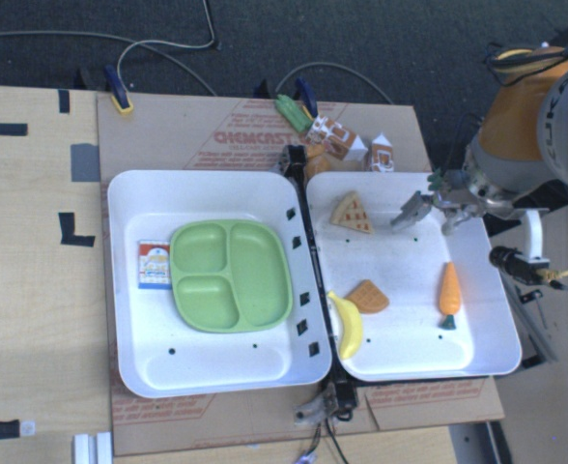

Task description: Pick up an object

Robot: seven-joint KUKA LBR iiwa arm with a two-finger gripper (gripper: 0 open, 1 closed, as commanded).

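The gripper [427, 213] is hanging open and empty above the right bin [487, 356] — the waffle wedge [352, 213] is lying just beside it, so a descent risks nudging it away.

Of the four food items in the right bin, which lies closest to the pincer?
The waffle wedge, just left of the pincer. The carrot, cookie and banana lie farther toward the bin's front.
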